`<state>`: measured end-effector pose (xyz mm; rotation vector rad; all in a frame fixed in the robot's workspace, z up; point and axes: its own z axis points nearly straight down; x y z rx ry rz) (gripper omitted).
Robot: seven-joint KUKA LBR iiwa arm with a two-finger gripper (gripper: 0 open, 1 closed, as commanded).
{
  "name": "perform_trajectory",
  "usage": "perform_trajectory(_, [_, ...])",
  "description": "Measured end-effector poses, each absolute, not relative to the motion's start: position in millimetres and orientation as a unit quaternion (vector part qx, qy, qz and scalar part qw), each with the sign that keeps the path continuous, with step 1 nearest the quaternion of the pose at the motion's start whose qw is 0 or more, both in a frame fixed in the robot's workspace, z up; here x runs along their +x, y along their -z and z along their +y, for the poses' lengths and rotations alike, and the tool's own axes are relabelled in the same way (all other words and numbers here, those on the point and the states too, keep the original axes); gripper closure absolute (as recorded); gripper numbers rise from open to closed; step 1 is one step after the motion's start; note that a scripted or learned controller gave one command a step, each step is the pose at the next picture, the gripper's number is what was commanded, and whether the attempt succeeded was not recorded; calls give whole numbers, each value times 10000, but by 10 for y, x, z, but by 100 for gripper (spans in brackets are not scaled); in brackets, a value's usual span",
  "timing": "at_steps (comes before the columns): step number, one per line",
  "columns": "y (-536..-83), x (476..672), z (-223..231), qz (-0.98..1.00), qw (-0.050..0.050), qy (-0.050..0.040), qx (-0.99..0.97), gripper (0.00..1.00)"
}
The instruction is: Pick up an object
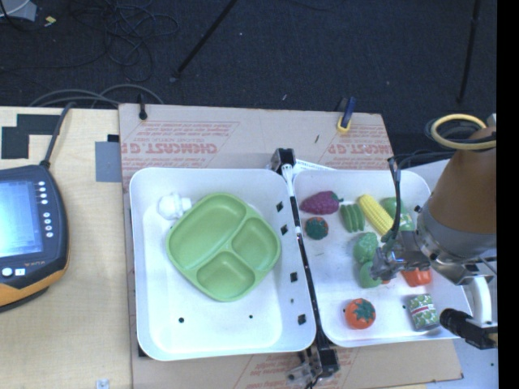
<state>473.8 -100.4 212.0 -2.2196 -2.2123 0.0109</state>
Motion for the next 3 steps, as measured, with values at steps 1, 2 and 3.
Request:
perform_trajectory(1, [-2802,4953,-135,-7100,6,17,-7042,100])
perform_trajectory(2, [-2401,5219,46,-7073,29,-25,-7069,100])
perform_trajectory(3, [-3687,4764,261,-7079,-19,31,-7063,100])
